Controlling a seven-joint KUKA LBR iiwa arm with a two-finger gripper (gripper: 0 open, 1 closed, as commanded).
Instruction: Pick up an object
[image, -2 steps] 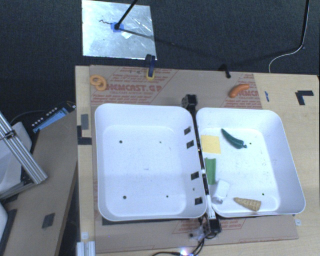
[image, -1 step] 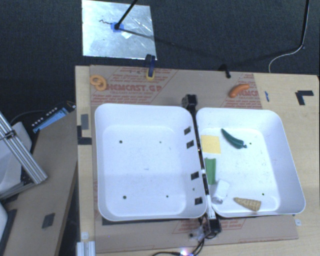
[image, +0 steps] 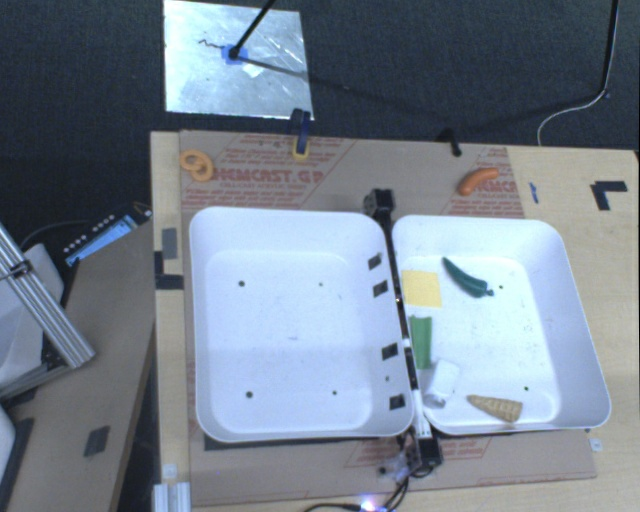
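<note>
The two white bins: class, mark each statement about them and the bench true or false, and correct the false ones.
1. The yellow square lies in the right bin. True.
2. The dark green pepper-shaped toy lies in the left bin. False: it lies in the right bin, beside the yellow square.
3. The tan cone lies near the right bin's front edge. True.
4. The orange sausage-shaped toy lies inside a bin. False: it lies on the bench behind the right bin.
5. The green block lies below the yellow square in the camera view. True.
</note>
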